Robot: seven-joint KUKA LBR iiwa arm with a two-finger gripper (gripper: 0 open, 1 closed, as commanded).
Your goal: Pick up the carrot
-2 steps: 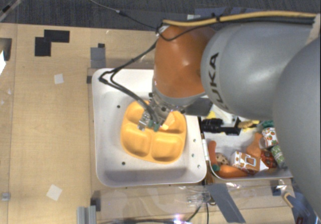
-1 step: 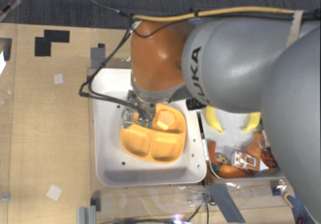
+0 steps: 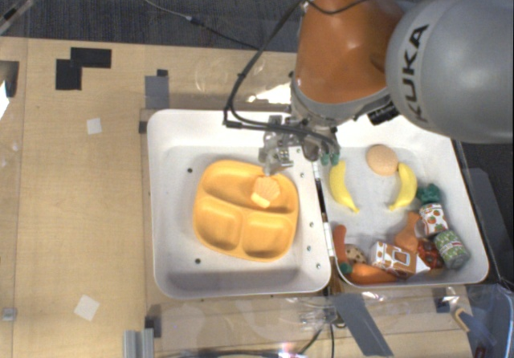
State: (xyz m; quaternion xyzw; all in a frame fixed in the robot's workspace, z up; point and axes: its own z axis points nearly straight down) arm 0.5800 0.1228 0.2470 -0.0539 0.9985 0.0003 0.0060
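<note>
A slim orange carrot (image 3: 368, 273) lies near the right bin's (image 3: 470, 188) front-left corner, its long axis running roughly along the front wall. The end effector (image 3: 283, 151) hangs over the left bin's (image 3: 173, 212) back-right edge, above a yellow compartment tray (image 3: 221, 224); its grip cannot be told.

Carrot (image 3: 368, 273): 1 orange, tapered piece lying flat on the floor of the right bin (image 3: 450, 152), at roughly 6 o'clock along that bin's near edge. Its long axis runs about 9 to 3 o'clock, with part of its right end covered by a small carton (image 3: 395, 257). It sits just beside the bin's left wall.
</note>
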